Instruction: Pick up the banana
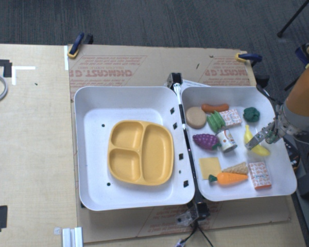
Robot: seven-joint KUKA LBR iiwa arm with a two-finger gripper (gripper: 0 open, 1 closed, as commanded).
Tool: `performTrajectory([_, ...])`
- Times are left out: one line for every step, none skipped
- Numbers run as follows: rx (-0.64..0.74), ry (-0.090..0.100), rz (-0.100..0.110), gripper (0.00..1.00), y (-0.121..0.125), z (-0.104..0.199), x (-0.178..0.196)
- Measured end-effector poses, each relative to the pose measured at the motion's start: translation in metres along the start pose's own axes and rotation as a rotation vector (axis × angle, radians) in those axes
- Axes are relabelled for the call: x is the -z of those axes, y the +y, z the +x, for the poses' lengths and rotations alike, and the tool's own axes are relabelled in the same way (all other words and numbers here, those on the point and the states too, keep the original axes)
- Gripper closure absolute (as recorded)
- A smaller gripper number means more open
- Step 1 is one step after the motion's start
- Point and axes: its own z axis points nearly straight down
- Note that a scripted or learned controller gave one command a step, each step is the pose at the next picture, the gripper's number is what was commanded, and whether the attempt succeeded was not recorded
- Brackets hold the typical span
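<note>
The yellow banana (249, 134) lies in the right bin (278, 187), near its right side. One end shows up-left of the gripper, and another yellow part pokes out just below it. My gripper (259, 140) reaches in from the right and sits low over the banana's middle, covering it. Whether the banana is gripped is hidden from this angle.
Crowded around the banana are a small can (227, 140), purple grapes (206, 141), a green broccoli (251, 114), a red-and-white box (259, 175), a carrot (229, 178) and a cheese slice (210, 166). The left bin (87, 138) holds a yellow divided plate (142, 152).
</note>
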Motion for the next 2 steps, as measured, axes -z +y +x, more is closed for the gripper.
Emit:
performTrajectory([0.1, -0.001, 0.0, 1.0, 0.043, 0.057, 0.061])
performTrajectory([-0.204, 0.0, 0.001, 1.0, 0.107, 0.063, 0.021])
